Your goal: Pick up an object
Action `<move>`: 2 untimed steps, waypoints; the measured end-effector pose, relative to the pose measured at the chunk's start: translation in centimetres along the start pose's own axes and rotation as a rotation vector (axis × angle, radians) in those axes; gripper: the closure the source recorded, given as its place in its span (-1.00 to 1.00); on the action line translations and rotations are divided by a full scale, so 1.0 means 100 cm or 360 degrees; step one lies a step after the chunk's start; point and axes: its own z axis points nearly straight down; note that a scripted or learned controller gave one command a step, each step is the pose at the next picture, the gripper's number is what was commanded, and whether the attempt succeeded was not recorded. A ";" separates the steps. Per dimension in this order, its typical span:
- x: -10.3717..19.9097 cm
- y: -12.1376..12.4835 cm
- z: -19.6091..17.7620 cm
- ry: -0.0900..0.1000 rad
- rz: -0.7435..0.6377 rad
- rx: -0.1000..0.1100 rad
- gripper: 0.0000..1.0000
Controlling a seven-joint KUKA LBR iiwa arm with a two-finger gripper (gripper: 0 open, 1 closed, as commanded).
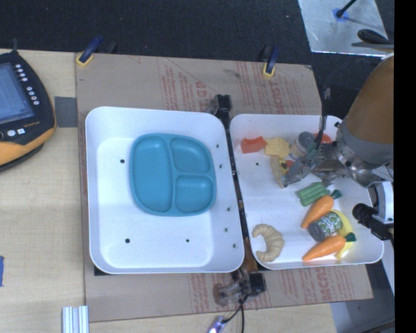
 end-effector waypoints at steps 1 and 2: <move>-0.035 0.019 0.102 -0.0006 -0.0002 -0.0009 -1.00; -0.014 0.085 0.101 -0.0002 -0.0001 -0.0004 -1.00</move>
